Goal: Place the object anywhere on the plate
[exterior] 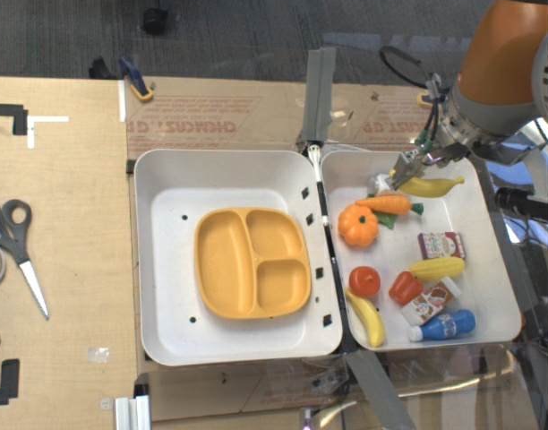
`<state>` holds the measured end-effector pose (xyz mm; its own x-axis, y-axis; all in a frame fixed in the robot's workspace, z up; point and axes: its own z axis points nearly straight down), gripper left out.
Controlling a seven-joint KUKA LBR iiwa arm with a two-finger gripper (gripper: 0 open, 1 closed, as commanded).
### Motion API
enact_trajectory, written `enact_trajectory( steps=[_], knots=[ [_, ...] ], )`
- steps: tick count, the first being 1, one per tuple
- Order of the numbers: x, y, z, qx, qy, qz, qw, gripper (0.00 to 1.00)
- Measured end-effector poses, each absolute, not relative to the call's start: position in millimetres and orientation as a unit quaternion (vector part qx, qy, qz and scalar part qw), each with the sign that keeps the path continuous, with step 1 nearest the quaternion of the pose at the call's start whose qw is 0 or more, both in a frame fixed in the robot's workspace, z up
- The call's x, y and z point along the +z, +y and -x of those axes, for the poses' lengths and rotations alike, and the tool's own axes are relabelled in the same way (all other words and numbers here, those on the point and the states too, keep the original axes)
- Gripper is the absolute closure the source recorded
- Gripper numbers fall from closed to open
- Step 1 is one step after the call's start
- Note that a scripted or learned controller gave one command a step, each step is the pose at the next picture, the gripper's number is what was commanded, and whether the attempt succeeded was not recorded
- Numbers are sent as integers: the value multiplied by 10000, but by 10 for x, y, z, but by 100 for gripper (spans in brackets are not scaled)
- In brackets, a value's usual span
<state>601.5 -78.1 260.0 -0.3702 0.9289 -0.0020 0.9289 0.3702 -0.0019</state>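
Red printing runs across the cardboard sheet (220, 115) that lies behind the two bins. It is seen upside down from this camera, so the letters are inverted and too faint to spell out with any certainty. The small carton (440, 245) in the right bin and the packet (428, 305) beside the blue bottle (446, 326) carry coloured printing, but it is too small to read.

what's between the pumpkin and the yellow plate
In the camera view, between the pumpkin and the yellow plate lie bare white floor of both bins and their adjoining rims. No toy lies there.
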Motion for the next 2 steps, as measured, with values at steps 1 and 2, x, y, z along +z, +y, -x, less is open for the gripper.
enact_trajectory(
  steps=[1,2],
  knots=[
    [2058,-215,-6037,-16,7335,-6797,-13,100],
    [1903,280,-5773,-20,6987,-7154,-14,100]
  ],
)
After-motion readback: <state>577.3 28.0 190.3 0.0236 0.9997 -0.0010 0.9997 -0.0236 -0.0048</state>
